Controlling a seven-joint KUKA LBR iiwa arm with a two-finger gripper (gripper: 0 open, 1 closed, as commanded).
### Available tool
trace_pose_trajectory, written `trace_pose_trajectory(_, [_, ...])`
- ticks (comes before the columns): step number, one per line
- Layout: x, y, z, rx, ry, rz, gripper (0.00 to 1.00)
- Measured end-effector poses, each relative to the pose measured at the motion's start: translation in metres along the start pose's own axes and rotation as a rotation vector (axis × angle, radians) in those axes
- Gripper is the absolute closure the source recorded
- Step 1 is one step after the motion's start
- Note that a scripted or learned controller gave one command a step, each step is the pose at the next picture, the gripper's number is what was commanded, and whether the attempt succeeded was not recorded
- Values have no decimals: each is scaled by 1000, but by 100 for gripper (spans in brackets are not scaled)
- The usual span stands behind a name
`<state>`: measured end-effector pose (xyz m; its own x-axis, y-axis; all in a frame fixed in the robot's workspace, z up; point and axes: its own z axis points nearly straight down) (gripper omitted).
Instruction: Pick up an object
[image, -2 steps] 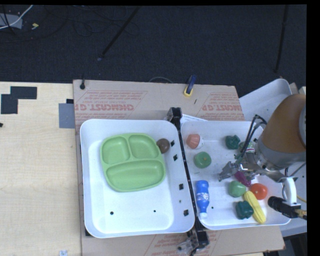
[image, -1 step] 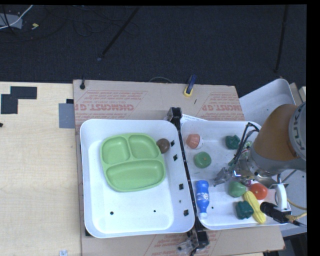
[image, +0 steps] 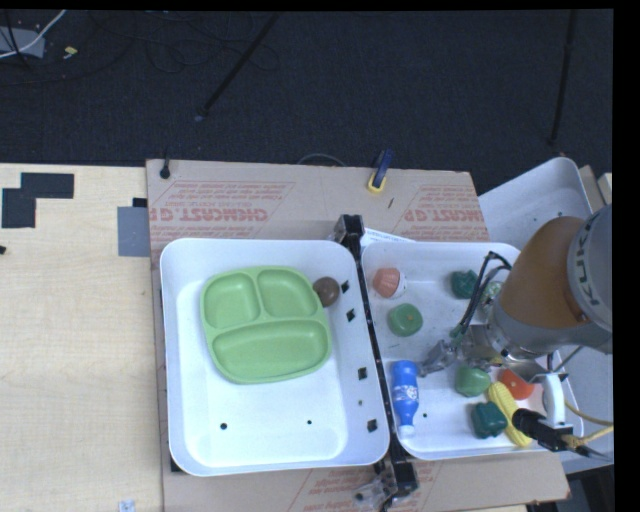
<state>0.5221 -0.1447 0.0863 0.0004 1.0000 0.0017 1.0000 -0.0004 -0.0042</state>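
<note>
Two shallow white bins sit side by side on a cardboard sheet (image: 300, 205) in the camera view. The left bin (image: 190, 420) carries a green divided plate (image: 266, 324), and a small brown ball (image: 326, 291) rests just beside the plate's upper right corner. The right bin (image: 440, 440) holds the scattered pieces: a pink round object (image: 387, 281) near its upper left, a green round object (image: 405, 320) below that, a dark green piece (image: 463, 283) toward the upper right, a blue bottle with a white cap (image: 403, 393) lying along the left wall, a light green object (image: 472, 380) near the middle, an orange-red piece (image: 516, 385) just right of it, a teal block (image: 489, 421) and a yellow piece (image: 514, 420) touching it near the lower right corner. The arm (image: 545, 285) reaches in from the right over this bin, and its gripper (image: 447, 356) hangs low between the green round object and the light green object. Whether the jaws are spread or pressed together cannot be told from this angle, and nothing is seen pinched between them
</note>
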Motion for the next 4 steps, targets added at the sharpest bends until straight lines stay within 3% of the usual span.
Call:
trace_pose_trajectory(1, [-1,0,-11,-1,0,6,100])
trace_pose_trajectory(4, [-6,10,-143,-6,-2,-1,100])
